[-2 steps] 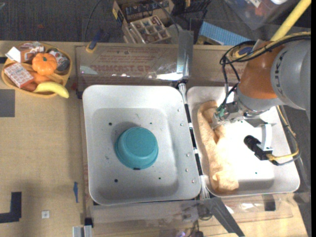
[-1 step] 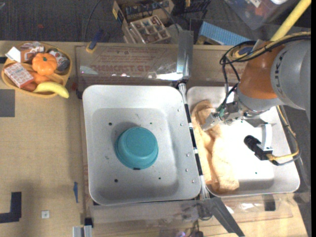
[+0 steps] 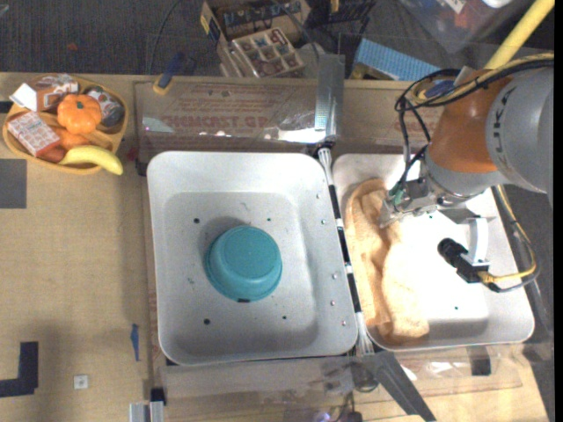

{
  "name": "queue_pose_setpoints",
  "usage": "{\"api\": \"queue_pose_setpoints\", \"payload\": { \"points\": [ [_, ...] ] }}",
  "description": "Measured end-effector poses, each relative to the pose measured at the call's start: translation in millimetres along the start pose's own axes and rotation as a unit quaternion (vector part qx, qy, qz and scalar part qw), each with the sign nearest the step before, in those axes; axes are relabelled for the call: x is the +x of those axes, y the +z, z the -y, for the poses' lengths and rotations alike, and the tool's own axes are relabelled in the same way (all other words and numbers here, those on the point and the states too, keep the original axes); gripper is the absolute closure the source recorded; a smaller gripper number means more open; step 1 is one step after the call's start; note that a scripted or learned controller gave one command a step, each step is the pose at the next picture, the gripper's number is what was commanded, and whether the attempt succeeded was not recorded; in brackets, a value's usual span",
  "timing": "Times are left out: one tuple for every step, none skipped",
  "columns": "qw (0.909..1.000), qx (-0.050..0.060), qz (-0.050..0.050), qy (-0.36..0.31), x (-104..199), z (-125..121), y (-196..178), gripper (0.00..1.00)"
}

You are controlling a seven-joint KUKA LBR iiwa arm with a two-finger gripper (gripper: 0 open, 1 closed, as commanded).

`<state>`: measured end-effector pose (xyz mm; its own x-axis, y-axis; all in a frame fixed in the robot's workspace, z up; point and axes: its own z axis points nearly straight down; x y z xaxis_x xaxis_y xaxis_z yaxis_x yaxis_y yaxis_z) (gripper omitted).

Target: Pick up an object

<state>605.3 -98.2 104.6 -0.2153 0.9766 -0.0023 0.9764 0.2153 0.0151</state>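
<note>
**Down in the right bin, at the cloth**

My arm [image 3: 493,130] reaches in from the right, grey with its orange band, and my jaws [image 3: 398,207] sit low in the right bin [image 3: 510,328], right at the upper end of the tan cloth [image 3: 387,271]. Whether they are wide, narrow or closed on the fabric I cannot tell from this slant; my wrist hides them. The cloth lies crumpled along the bin's left wall, running from near the top edge down to the lower corner. A black fitting [image 3: 457,258] with a yellow cable hangs off me over the bin floor. In the left bin [image 3: 176,183] a teal bowl [image 3: 244,262] sits upside down near the middle. Far left on the surface [image 3: 70,280], a basket [image 3: 66,130] holds a small pumpkin and a banana.
</note>
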Motion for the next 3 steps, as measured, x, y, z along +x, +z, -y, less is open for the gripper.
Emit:
{"api": "queue_pose_setpoints", "payload": {
  "points": [
    [1.0000,0.000,0.000,0.000,0.1,-0.1,-0.1,0.00],
    [1.0000,0.000,0.000,0.001,-2.2,-0.4,-7.2,1.00],
    [1.0000,0.000,0.001,0.002,-2.4,-0.3,-7.3,0.00]
  ]
}}
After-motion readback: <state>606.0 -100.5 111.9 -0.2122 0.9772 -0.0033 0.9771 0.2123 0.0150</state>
